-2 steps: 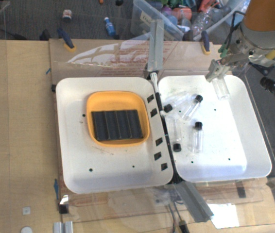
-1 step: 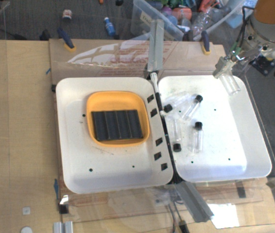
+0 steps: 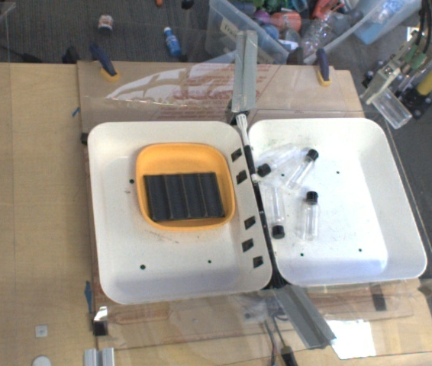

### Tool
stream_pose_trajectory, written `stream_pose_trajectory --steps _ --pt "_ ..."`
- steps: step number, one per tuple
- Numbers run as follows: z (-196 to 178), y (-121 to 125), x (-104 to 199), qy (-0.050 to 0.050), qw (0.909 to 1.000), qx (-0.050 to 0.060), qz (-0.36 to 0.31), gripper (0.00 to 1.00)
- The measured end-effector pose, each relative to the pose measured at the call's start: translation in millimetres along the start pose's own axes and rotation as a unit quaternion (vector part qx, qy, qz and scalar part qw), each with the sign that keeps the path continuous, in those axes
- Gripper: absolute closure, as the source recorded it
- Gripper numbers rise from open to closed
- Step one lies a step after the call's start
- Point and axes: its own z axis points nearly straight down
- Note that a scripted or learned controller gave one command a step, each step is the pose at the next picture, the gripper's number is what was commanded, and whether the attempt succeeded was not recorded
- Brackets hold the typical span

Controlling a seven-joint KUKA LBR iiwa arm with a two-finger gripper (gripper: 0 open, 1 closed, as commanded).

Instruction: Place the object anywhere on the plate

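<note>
A black ribbed block [image 3: 184, 197] lies flat on the orange plate [image 3: 178, 152], covering most of the plate's floor with its long side running left to right and its grooves running front to back. The plate sits in the left bin [image 3: 117, 265], somewhat toward the back and toward the inner edge, with bare white bin floor around it. In the right bin [image 3: 369, 227] lie several clear vials [image 3: 308, 216] with black caps, gathered in the half next to the left bin. One lies slantwise with its cap toward the back, two lie roughly front to back, and another rests close to the shared edge. How many there are in all is hard to tell, since the clear plastic blends into the white floor. A row of small black tabs [image 3: 246, 204] runs along the seam where the two bins meet. A grey metal bar [image 3: 245, 67] rises from the back end of that seam. The gripper [image 3: 403, 90] is beyond the far right corner of the right bin, well apart from the vials and the plate, among cables and a clear plastic piece. Whether it is released or clenched cannot be told. The bins rest on a wooden bench [image 3: 25, 204], and behind it stands a clear tub [image 3: 307, 6] full of colourful items.
</note>
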Motion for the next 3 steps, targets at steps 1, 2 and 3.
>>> stream_pose_trajectory --steps 1,2,3 --pt "-77 -3 5 0.0 0.9851 -0.001 -0.172 1.0" --pt "-77 -53 -52 -0.001 0.9557 -0.001 -0.294 1.0" --pt "-77 -58 -64 -0.001 0.8939 -0.001 -0.448 1.0"
